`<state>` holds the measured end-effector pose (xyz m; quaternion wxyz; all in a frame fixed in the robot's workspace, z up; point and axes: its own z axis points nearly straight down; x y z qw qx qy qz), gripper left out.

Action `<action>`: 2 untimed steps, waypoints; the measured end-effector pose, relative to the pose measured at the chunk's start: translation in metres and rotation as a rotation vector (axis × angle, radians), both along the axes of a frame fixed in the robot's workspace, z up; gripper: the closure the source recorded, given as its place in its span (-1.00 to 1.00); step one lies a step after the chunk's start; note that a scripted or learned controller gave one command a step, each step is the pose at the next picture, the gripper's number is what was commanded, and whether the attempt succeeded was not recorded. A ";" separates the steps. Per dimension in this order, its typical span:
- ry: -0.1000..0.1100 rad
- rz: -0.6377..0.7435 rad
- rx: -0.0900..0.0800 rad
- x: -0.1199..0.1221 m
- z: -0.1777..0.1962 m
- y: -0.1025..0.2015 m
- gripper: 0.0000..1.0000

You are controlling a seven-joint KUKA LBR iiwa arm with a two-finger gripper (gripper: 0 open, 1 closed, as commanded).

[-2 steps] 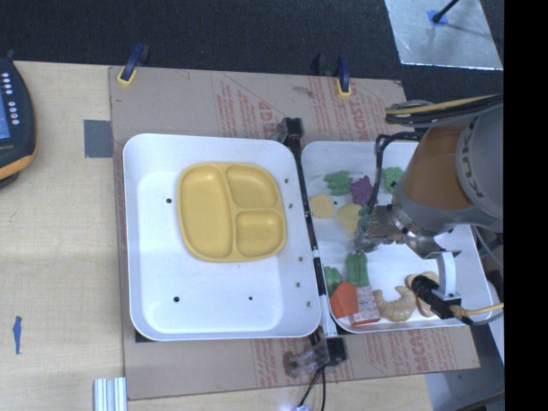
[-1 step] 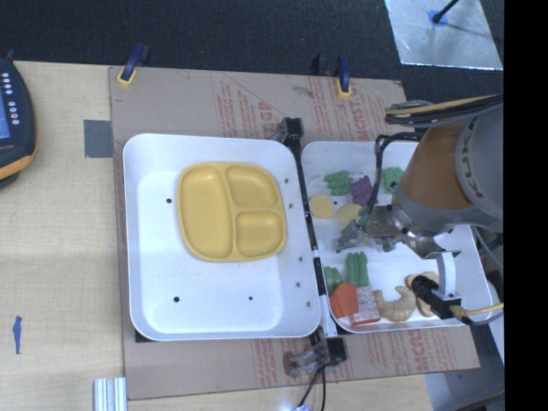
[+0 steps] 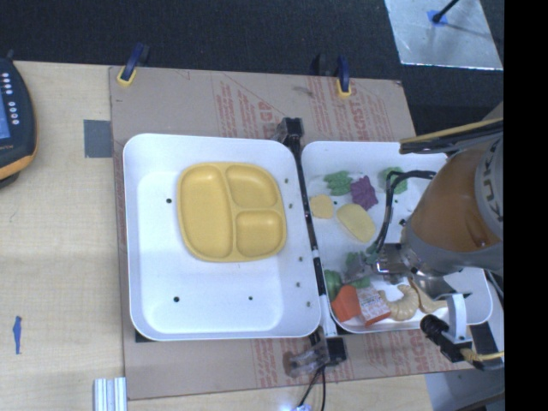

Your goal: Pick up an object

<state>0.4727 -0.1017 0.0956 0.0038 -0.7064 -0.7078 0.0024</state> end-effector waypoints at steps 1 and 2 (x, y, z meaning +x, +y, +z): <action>-0.008 0.002 -0.002 0.028 -0.004 -0.009 -1.00; -0.005 0.002 -0.002 0.026 0.006 -0.009 1.00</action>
